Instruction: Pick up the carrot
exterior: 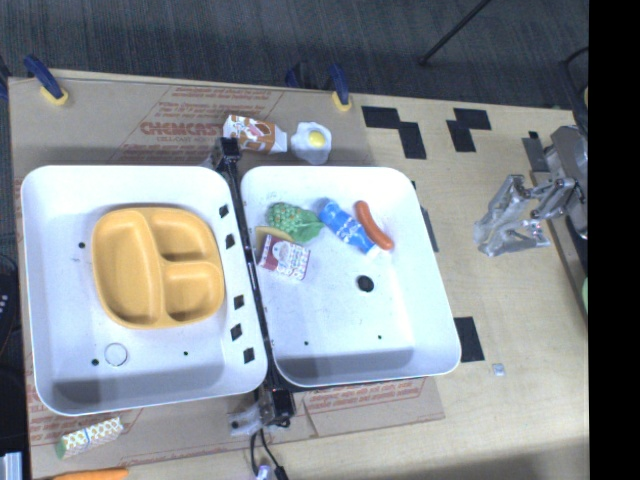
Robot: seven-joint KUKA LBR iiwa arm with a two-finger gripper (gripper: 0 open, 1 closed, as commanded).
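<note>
1. Carrot (373,225) is lying in the right bin (425,298), the largest thing that matters here. It is sitting in the bin's far half, nearer the right wall than the left one.
2. Left bin (50,268) is holding a yellow tray (158,265). I am judging it to be playing no part in this pick.
3. My pincer (500,230) is hanging over the bare bench (510,388), outside the right bin and to the right of its rim. It is touching nothing and carrying nothing that I can see. I cannot tell how wide it is standing, because the metal is reading as one bright shape from above.
4. Seen from the pincer, the carrot is lying to the left, across the bin's right rim and at about the same depth in the scene. I am judging that the coming move is calling for a reach leftward and then a descent.
5. The carrot's long axis is running aslant, from far-left to near-right, so I am expecting to need a turn of the wrist to close across it.
6. A blue packet (343,223) is lying just beside the carrot on its left, perhaps touching it. I am judging that side to be the tight one.
</note>
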